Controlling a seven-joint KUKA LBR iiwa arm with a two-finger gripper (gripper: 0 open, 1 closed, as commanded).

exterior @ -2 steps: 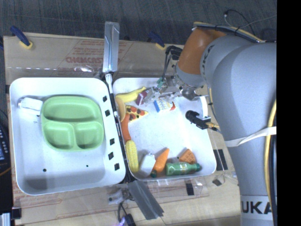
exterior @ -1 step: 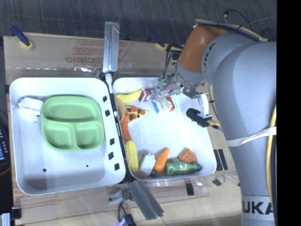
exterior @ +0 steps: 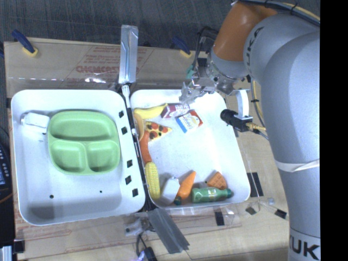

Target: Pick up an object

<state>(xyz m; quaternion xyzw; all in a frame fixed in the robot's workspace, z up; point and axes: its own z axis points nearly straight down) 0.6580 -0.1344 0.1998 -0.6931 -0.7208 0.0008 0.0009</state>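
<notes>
Our hand [exterior: 191, 94] hovers at the far edge of the right bin [exterior: 231, 145], just above a small red-and-white carton [exterior: 178, 110] lying beside a blue-and-white packet [exterior: 188, 122]. We cannot tell how the hand is set. We should come straight down over the carton alone, clear of the banana [exterior: 148, 113] and the bin wall, and close only once it sits squarely inside
</notes>
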